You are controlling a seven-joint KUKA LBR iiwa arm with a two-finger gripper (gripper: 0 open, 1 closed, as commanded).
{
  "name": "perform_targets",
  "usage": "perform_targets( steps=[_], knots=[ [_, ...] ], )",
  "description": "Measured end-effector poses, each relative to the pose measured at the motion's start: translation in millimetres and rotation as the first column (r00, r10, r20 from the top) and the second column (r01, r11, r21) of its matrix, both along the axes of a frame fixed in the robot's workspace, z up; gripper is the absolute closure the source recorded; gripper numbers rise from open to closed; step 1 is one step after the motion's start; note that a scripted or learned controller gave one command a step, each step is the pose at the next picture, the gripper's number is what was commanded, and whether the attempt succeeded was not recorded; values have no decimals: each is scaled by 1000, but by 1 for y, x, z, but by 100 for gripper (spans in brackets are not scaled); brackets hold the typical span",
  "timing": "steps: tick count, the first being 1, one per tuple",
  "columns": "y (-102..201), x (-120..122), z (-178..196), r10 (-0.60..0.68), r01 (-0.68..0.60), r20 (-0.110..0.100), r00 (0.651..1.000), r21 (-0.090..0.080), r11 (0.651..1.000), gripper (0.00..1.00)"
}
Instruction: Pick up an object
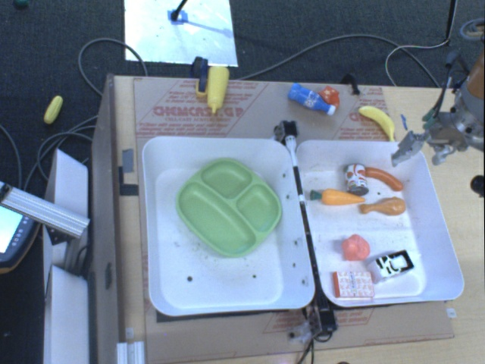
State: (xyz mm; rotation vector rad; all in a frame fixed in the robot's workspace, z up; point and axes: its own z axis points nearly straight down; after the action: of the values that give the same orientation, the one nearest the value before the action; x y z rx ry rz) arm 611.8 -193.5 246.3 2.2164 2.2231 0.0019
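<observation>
The right bin (439, 241) holds a small can (355, 177), an orange sausage (383, 178), a carrot (341, 197), a brown drumstick (383, 206), a pink strawberry (355, 246), a black-and-white box (392, 264) and a cracker box (352, 283). My gripper (423, 152) hangs over that bin's far right corner, above and to the right of the sausage. It is open, its two fingers spread apart with nothing between them.
A green divided plate (229, 205) lies in the left bin (174, 279). Behind the bins on the cardboard lie a banana (377, 120), a blue bottle (311, 98) and a yellow mustard bottle (216, 87). Cables run along the back.
</observation>
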Motion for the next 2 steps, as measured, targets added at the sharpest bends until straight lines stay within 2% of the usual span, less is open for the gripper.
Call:
perform_targets(
  steps=[1, 2],
  knots=[
    [52, -41, -162, -1, 1, -1, 1000, 1, 1000, 0],
    [51, -41, -151, 0, 0, 1, 1000, 0, 1000, 100]
  ],
)
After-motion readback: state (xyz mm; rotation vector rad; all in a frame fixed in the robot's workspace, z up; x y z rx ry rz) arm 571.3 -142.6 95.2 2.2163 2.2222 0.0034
